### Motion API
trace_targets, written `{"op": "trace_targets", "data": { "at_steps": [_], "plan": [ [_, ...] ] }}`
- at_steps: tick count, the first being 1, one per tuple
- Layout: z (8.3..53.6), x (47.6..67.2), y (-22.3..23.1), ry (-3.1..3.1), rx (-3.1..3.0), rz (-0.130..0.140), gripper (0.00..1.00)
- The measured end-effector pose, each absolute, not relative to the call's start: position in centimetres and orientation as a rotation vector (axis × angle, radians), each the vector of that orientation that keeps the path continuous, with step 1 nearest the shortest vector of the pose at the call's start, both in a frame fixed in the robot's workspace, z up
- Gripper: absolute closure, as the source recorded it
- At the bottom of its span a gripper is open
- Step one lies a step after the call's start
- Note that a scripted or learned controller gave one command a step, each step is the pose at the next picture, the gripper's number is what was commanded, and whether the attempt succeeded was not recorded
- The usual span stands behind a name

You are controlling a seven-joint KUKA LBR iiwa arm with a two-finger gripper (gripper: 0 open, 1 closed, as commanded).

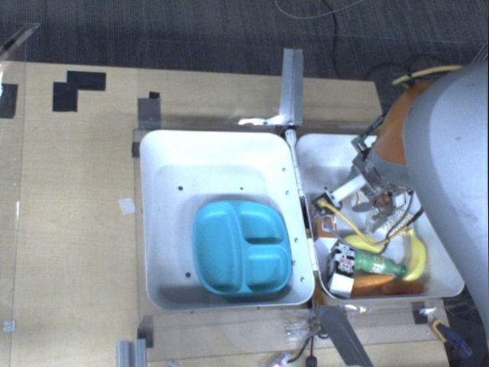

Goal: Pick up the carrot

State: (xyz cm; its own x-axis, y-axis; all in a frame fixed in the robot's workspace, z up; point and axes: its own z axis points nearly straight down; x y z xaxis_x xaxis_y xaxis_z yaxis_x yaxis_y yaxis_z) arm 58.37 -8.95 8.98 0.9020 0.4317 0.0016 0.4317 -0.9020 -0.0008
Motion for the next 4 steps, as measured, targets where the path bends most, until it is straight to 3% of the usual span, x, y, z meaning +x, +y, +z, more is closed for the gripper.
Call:
{"op": "trace_targets", "data": {
  "at_steps": [1,2,3,4],
  "plan": [
    [8.9,55.6,-11.1,-0.613,-3.084,-0.017,0.00],
    [10.0,55.8,-11.0,-0.619,-3.081,-0.022,1.00],
    [18.4,62.0,-6.0,-0.376,-3.118,0.003,1.00],
    [18.3,62.0,-6.0,-0.376,-3.118,0.004,0.00]
  ]
}}
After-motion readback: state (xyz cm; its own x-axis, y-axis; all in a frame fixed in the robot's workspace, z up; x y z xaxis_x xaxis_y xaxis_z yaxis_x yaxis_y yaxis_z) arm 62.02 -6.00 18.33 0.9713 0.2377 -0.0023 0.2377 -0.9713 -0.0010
